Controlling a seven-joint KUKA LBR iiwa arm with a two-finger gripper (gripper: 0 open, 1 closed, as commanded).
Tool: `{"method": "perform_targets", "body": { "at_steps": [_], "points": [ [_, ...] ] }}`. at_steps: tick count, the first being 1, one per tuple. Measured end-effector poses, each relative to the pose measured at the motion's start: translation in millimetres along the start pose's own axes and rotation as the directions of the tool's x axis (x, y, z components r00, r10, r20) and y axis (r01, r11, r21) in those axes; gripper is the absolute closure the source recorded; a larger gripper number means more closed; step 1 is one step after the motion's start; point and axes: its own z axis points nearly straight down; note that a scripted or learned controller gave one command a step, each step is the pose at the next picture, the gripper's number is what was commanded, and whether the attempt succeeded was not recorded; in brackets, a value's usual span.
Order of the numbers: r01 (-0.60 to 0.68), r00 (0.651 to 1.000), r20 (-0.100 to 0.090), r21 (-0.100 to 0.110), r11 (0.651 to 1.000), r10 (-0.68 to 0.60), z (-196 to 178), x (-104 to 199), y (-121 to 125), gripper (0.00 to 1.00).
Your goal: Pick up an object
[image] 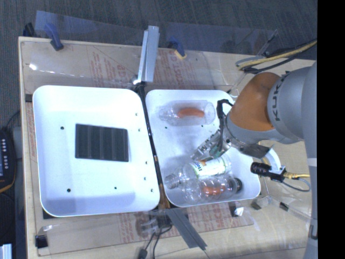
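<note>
In the right bin (161,144) a clear packet with an orange item inside (186,113) lies near the far wall. A clear bottle with a white and green label (207,169) lies near the front wall, and beside it lies a second clear bottle with reddish contents (215,188). My gripper (207,150) reaches in from the right and hangs low just over the labelled bottle's upper side. Whether it touches the bottle cannot be told. The arm's orange band (253,109) sits above the bin's right wall.
The left bin (54,188) holds a dark ribbed rectangular pad (102,142) near its middle. A metal bar (146,53) stands at the back between the bins. Cables (280,174) trail to the right of the right bin.
</note>
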Motion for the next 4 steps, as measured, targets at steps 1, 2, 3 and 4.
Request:
{"method": "perform_targets", "body": {
  "at_steps": [1, 2, 3, 4],
  "points": [
    [-0.206, 0.979, 0.004, -0.002, 0.979, 0.206, -97.7, -2.9, 38.7, 1.00],
    [-0.205, 0.979, 0.004, -0.002, 0.979, 0.205, -97.6, -2.8, 38.7, 0.00],
    [-0.072, 0.997, 0.007, -0.003, 0.997, 0.072, -223.0, 37.8, 47.8, 0.00],
    [0.049, 0.999, 0.003, 0.000, 0.999, -0.049, -137.5, 0.6, 21.6, 0.00]
  ]
}}
